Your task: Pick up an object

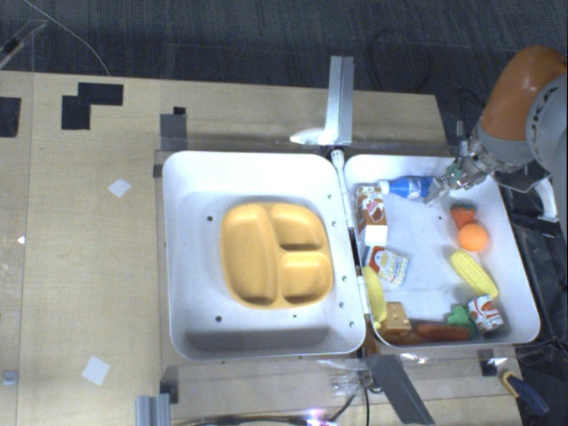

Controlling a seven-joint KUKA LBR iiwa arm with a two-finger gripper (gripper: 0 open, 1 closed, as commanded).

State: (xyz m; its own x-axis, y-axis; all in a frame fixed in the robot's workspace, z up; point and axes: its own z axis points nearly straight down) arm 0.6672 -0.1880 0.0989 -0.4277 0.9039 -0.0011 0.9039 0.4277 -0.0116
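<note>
— Looking at the right bin (524, 313) first: shallow, white, smooth plastic with rounded corners, crowded with small toy food.

— And the gripper (461, 174)?

— Hanging over that bin's far right corner, grey metal under the orange band of the arm (524, 96). Cannot tell whether open or shut; too small and blurred.

— Anything just beside it?

— Blue-and-white bottle (410, 186) lying on its side along the far wall, cap end toward the gripper. Nearby, a round orange ball (474, 238), matte and smooth.

— Further down?

— Bumpy yellow corn cob (474, 273) lying at a slant, then a small printed can (486, 313) near the front right corner. Slim yellow banana (374, 293) pressed along the left wall, with flat printed packets above it.

— Room for moving?

— Bare white floor in the middle of the right bin, between the packets and the corn. Left bin (191, 238) carrying a glossy yellow divided tray (275, 254), with a clear margin all round. Pale wooden surface (80, 238) wide open to the left.
</note>
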